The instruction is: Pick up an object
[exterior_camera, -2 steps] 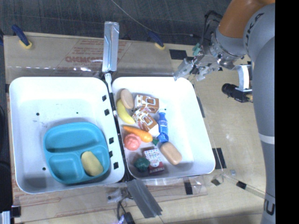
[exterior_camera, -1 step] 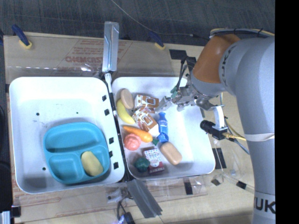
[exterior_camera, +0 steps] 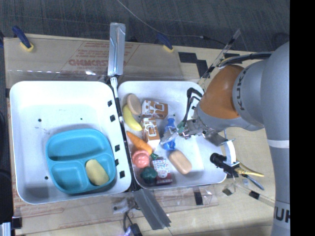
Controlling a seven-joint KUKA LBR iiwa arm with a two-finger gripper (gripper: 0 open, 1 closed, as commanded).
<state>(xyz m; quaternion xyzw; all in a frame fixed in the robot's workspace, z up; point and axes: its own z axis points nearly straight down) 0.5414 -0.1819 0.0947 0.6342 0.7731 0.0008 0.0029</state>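
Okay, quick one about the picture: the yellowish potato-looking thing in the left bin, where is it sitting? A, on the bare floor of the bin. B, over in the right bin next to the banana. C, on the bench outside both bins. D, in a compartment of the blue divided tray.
D: the yellowish potato-like object lies in the lower right compartment of the blue divided tray, which sits in the left bin.
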